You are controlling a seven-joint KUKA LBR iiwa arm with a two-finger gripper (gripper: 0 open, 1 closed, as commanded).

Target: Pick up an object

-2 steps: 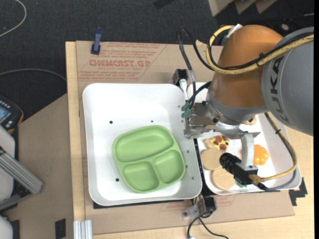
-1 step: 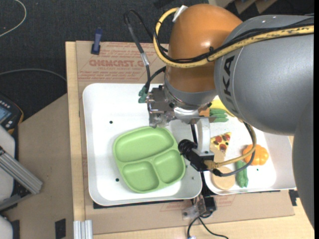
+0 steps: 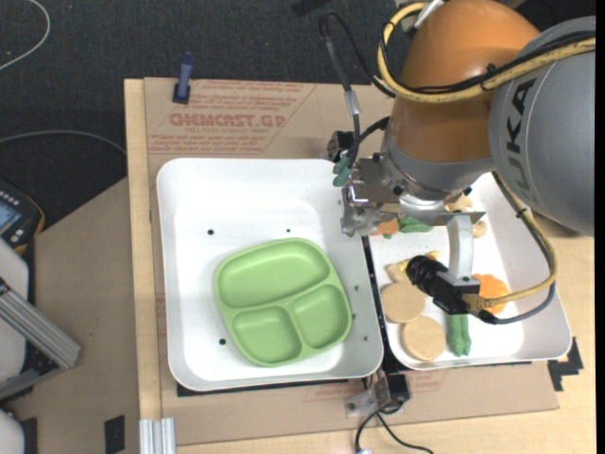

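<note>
The grey arm [image 3: 558,112], with its orange band [image 3: 463,55] filling the upper right of the view, reaches in over the right bin [image 3: 541,334]. The gripper [image 3: 395,208] hangs below the wrist at the far left corner of that bin, close to the wall shared with the left bin [image 3: 180,253]. The wrist hides most of it from above, so I cannot tell whether it is released or clenched, nor whether anything is in its grasp.

The loose things are all in the right bin. A small green piece [image 3: 412,224] and a small orange piece [image 3: 388,225] peek out just beneath the gripper, possibly touching it. Nearer the camera lie two round tan discs, one [image 3: 403,303] just beside the other [image 3: 423,340], both along the bin's left side. A slim green stick-shaped piece [image 3: 459,333] lies just right of the nearer disc. An orange piece [image 3: 492,286] sits toward the middle of the bin, and a small yellowish piece [image 3: 397,270] lies beyond the farther disc.

In the left bin, a pale green divided plate [image 3: 281,301] with three compartments rests flat toward the near right corner, well apart from the gripper.

Both bins stand on a cardboard sheet [image 3: 227,121] printed in red, with a blue clip [image 3: 182,78] at its far edge.
</note>
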